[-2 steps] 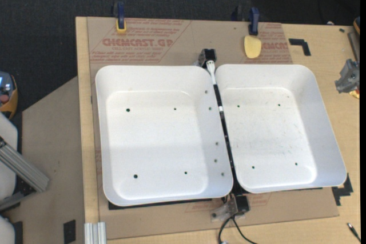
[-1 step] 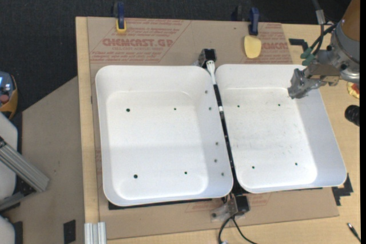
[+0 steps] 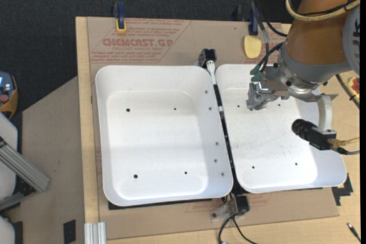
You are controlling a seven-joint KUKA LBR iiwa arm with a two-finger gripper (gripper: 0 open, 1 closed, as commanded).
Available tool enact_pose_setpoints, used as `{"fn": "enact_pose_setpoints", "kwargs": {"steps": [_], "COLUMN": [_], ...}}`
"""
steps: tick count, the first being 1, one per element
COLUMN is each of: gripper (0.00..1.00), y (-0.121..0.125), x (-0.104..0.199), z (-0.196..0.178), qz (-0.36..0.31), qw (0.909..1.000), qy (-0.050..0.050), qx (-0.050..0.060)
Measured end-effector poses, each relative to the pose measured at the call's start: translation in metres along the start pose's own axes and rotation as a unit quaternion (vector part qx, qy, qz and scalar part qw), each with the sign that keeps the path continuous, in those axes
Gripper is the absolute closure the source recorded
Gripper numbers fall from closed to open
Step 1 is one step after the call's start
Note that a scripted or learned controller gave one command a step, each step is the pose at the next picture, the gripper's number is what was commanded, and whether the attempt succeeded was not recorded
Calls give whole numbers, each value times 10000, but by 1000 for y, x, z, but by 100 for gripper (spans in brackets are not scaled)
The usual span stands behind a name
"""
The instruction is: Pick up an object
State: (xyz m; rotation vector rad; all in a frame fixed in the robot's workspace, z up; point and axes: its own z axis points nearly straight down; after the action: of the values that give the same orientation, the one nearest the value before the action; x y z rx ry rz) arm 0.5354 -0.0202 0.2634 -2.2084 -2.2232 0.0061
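From where I sit, I see the arm come in from the right and hang over the right bin. The gripper points down over the far left part of that bin, close to the wall it shares with the left bin. I cannot tell if the jaws are apart or together, because the wrist hides them from above. I see nothing held in them.

The one thing I would call an object is a small yellow lump. It sits on the desk just past the far rim of the right bin, outside both bins. I cannot tell what it is, or if it is loose. The white floors of the bins show me little dark dots, which look like holes and not things to grab.

A black part sticks out on the right over the bin. I think it is fixed to the arm by a white bracket, so I would not count it as the object.

The bins sit side by side, touching, with a black clip at the far end of the join. I think that keeps them from sliding when the arm bumps them. A blue clamp grips the far edge of the desk board, likely for the same reason.

I think the pick has not begun.
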Motion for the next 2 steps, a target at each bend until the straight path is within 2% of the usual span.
{"fn": "enact_pose_setpoints", "kwargs": {"steps": [1,2], "gripper": [100,100], "y": [-58,-47], "x": [45,44], "z": [-114,-269], "qz": [-3,25], "qw": [10000,9999], "qy": [3,-8], "qx": [-97,-156]}}
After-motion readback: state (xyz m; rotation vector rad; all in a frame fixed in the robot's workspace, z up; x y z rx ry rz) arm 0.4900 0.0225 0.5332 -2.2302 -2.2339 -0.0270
